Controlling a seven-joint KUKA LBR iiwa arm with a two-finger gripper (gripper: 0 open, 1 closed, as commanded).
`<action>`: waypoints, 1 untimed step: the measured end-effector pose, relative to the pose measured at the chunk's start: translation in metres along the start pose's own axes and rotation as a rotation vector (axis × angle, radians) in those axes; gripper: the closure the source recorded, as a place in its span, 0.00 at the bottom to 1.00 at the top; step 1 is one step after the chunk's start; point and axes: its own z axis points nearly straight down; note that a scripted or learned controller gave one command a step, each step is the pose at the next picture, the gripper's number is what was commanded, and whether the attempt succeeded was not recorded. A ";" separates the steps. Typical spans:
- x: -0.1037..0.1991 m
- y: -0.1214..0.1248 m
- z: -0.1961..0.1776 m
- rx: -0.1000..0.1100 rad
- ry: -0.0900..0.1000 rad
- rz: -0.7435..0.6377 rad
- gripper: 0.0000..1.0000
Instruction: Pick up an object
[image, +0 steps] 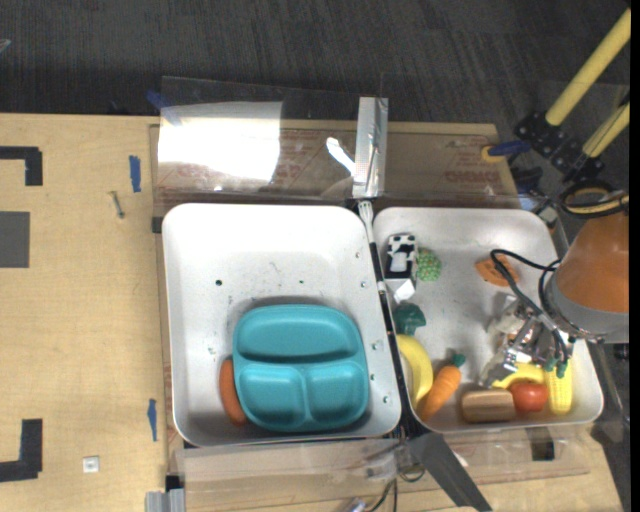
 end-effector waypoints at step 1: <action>0.017 0.010 -0.004 -0.003 -0.023 -0.040 0.00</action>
